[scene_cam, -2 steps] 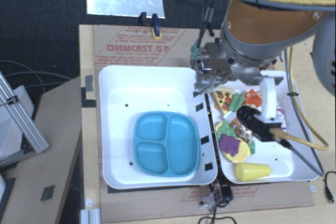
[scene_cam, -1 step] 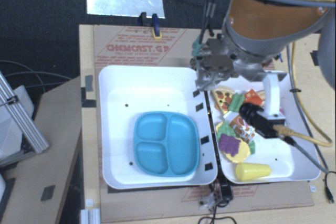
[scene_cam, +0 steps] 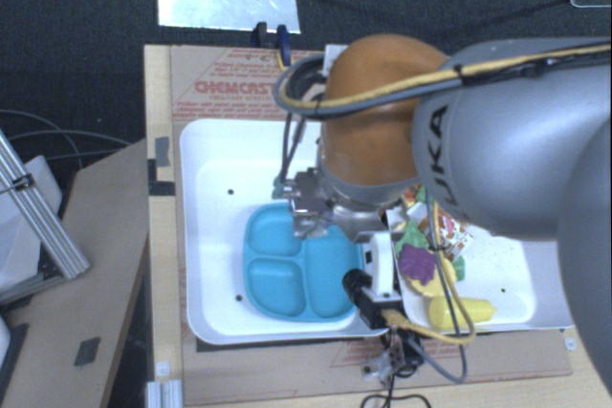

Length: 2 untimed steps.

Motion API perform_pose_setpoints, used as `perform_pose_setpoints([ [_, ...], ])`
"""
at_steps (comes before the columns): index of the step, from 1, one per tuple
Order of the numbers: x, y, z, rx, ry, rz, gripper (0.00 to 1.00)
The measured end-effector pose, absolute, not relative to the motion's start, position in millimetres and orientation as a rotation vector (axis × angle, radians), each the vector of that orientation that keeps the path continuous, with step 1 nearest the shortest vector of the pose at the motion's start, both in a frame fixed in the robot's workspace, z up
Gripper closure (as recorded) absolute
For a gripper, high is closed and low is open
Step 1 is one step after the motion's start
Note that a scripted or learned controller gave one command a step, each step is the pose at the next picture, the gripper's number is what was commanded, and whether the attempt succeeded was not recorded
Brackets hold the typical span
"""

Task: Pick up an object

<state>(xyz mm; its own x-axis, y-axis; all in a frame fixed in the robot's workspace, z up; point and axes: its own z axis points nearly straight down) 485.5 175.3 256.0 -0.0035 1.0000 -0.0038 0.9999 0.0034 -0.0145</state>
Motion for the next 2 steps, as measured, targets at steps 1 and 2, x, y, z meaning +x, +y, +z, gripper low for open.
perform_pose_setpoints([
  [1,558.4,178.2,159.6,-2.222,-2.222,-0.001,1.0],
  [2,572.6,203.4,285.4,-2.218,-2.232,-0.019,1.0],
])
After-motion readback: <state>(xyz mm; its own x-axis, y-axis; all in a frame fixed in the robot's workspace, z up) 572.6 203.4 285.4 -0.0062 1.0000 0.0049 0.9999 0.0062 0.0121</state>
